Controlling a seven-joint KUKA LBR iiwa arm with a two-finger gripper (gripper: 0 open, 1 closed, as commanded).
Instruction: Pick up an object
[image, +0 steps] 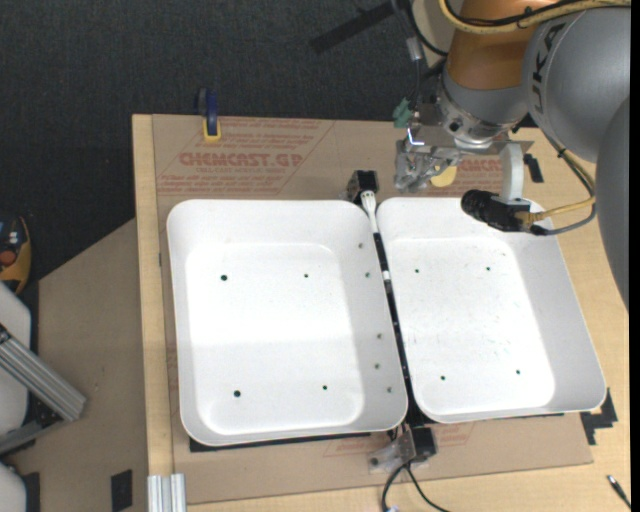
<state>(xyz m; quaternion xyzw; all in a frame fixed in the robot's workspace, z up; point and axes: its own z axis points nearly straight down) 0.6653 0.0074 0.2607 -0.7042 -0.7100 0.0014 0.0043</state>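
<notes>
Two shallow white bins sit side by side on a brown board (150, 300), the left bin (185, 330) and right bin (575, 340) nearly touching along a black strip (385, 280). Their floors are wide and flat, and their rims are low and rounded. Past the right bin's far rim, the gripper (422, 175) hangs over the board; I cannot tell whether it is spread or closed. A small pale yellow object (443, 178) shows just beside its tip, too small to judge its long axis or heading. A blue and yellow clamp (210, 113) grips the board's far edge, well apart to the left.
</notes>
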